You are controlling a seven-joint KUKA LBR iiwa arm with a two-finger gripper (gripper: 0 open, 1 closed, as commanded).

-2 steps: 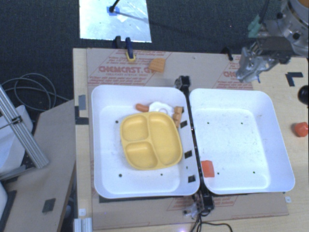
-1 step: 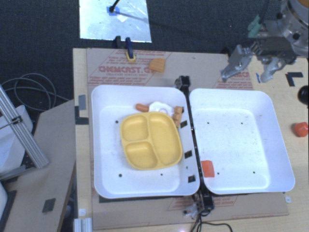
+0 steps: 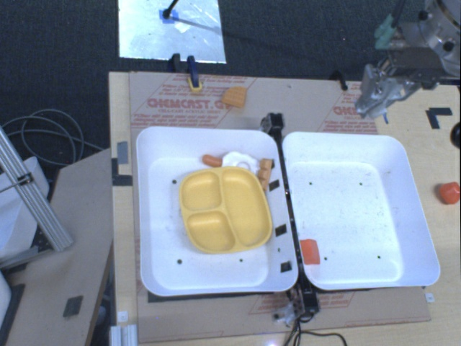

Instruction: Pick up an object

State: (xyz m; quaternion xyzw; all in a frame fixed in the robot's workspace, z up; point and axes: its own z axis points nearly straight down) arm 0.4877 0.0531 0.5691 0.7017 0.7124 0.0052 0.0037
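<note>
A yellow divided plate [image 3: 224,210] lies in the left bin [image 3: 162,265]. Behind it lie a small orange sausage-shaped piece [image 3: 212,161], a white object [image 3: 239,161] and a small tan piece [image 3: 265,170]. An orange-red block [image 3: 310,251] sits at the front left corner of the right bin [image 3: 410,215]. My gripper [image 3: 374,99] hangs above the bench behind the right bin's far edge, well away from all of these. Nothing shows between its fingers.
A tan block [image 3: 235,96] rests on the bench behind the left bin. Another orange-red block [image 3: 449,192] lies on the bench right of the right bin. A clamp [image 3: 193,74] and a shiny sheet [image 3: 171,20] are at the back.
</note>
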